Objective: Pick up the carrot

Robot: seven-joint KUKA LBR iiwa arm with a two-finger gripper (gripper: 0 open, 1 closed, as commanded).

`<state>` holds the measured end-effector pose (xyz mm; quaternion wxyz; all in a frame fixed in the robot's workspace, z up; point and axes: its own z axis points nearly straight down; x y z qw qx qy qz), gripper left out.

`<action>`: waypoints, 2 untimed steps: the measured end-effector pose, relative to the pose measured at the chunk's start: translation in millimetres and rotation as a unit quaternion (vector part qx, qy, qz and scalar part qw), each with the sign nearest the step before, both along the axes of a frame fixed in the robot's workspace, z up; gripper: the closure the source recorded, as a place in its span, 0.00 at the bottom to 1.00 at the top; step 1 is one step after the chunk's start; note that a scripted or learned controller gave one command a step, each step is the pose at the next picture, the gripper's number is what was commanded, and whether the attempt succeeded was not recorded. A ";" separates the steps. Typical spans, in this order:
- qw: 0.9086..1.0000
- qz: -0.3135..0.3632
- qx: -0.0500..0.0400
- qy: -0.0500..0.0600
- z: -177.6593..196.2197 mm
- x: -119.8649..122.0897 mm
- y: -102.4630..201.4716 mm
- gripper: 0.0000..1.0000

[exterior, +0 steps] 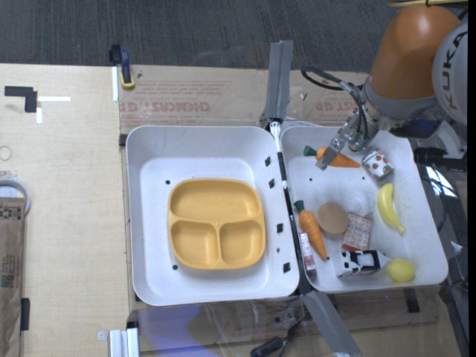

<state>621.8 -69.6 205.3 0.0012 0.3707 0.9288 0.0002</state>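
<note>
Two carrots lie in the right bin (424, 199). One carrot (346, 162) rests near the bin's far wall, its green top (309, 152) pointing left. My gripper (332, 153) hangs right over this carrot's left part and hides some of it; whether it touches the carrot is unclear. The other carrot (313, 233) lies near the bin's left wall, pointing toward the front, well apart from the gripper.
The right bin also holds a small printed can (378, 165), a banana (389, 207), a lemon (401, 270), a brown disc (333, 218), a red packet (358, 233), a black-and-white carton (360, 262) and a thin tube (308, 257). A yellow divided plate (217, 222) sits in the left bin (145, 199).
</note>
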 end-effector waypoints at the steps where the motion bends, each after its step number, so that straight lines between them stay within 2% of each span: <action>1: 0.996 -0.085 0.000 0.001 -14.5 28.3 83.3 1.00; 2: 0.999 -0.053 0.000 0.000 19.1 24.3 104.2 1.00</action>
